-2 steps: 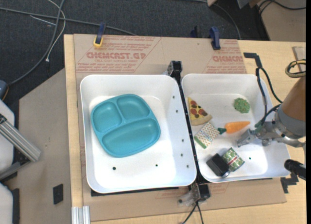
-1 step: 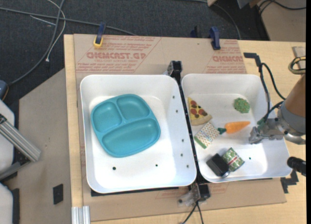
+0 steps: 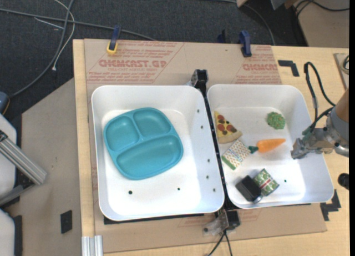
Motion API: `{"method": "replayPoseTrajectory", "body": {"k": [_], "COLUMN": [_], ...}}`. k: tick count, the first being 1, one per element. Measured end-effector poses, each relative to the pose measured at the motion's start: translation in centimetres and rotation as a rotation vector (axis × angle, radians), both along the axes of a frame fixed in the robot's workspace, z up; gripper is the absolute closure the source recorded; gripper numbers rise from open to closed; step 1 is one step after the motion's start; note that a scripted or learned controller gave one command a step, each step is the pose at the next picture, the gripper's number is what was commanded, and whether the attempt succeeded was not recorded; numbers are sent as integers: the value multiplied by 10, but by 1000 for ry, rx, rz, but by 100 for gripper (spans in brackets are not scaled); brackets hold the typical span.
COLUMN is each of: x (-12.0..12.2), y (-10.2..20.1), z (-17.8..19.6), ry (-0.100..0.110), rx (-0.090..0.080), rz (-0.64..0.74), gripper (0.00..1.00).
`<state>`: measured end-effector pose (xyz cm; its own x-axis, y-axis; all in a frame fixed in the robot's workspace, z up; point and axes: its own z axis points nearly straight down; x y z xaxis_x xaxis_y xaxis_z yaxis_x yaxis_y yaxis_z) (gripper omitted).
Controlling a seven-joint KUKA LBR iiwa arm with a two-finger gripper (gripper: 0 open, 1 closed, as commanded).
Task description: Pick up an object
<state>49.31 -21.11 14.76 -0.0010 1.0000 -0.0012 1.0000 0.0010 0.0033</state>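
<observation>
Carrot point(image 3: 270, 145) seen lying in right bin point(image 3: 299, 96), nearest gripper point(image 3: 299, 152), apart from it. Nothing lifted yet; reach, grasp, lift all left. Gripper's opening cannot be told; nothing seen held. Pizza point(image 3: 225, 127), broccoli point(image 3: 275, 120), packet point(image 3: 236, 154), box point(image 3: 256, 185) also there. Left bin point(image 3: 105, 96) occupied by blue plate point(image 3: 143, 142).

Arm point(image 3: 343, 132) was cut off by the right picture edge; only its wrist end showed. Gripper point(image 3: 299, 150) was blurred, its finger state indeterminable. Left of the gripper, the small green-patterned item point(image 3: 266, 181) against the black block point(image 3: 248, 189) was too small to identify.
</observation>
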Motion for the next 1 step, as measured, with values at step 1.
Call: {"method": "replayPoseTrajectory", "body": {"k": [1], "x": [0], "y": [-1], "z": [64], "ry": [-4], "rx": [-2], "rz": [1], "gripper": [100]}}
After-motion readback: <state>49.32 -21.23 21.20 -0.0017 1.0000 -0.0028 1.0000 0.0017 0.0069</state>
